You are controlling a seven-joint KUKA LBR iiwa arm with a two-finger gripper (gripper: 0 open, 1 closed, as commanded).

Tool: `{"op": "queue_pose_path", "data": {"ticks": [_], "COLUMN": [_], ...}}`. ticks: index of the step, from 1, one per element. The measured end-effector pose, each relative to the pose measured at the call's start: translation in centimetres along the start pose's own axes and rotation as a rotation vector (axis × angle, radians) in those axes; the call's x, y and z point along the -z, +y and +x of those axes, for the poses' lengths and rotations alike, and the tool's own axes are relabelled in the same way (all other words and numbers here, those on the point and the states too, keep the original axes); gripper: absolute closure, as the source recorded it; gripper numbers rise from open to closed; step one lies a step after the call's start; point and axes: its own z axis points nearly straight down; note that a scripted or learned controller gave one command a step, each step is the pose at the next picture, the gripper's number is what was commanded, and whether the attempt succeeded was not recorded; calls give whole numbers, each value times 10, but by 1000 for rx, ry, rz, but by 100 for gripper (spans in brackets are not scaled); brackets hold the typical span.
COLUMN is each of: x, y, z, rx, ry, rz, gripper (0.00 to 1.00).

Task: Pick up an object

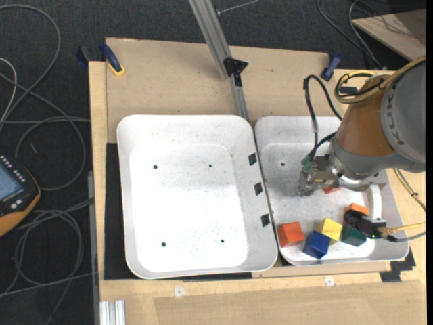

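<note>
My gripper [310, 184] hangs low over the middle of the right bin [274, 147], under the grey and orange arm. A small red piece [331, 189] shows just to the gripper's right, mostly hidden by the wrist; whether it touches the gripper I cannot tell. Along the bin's front edge lie an orange cube [291, 233], a blue cube [316, 244], a yellow cube [331, 227] and a green block [352, 236]. They sit well in front of the gripper.
The left bin [135, 181] stands beside the right one, separated by a ridge with black clips [258, 188]. A slanted metal pole [216, 39] rises behind the bins. Cables lie on the floor at left.
</note>
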Motion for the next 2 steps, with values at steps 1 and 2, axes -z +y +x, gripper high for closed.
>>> {"op": "queue_pose_path", "data": {"ticks": [1,2], "x": [43,93], "y": [3,6], "z": [0,-9], "rx": [2,1], "ry": [-3,-3], "rz": [-6,-7], "gripper": [100,100]}}
